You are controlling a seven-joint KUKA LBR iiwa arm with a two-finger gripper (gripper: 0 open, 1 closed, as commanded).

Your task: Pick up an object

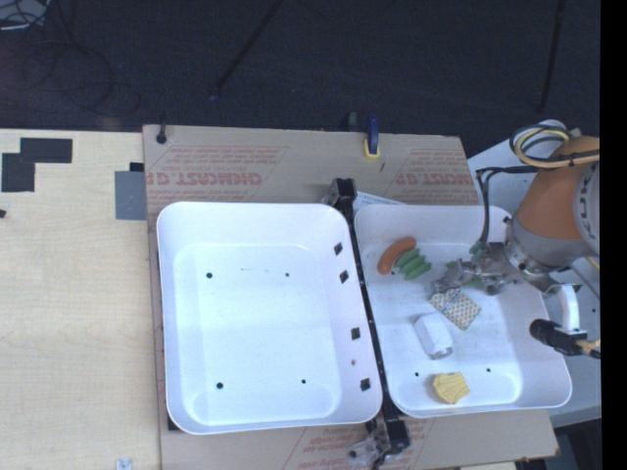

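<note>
Jaws [460,274] low in right bin [529,385] — above patterned packet [457,307].

One fixed camera looks down at a slant from above the surface [78,292]; it stands far enough off to take in both white bins whole, the left bin [257,316] near the middle of the frame and the right bin [460,302] toward the right side; the dark floor and cables fill the top; the arm [558,213] enters at the right edge, partly cut off
</note>
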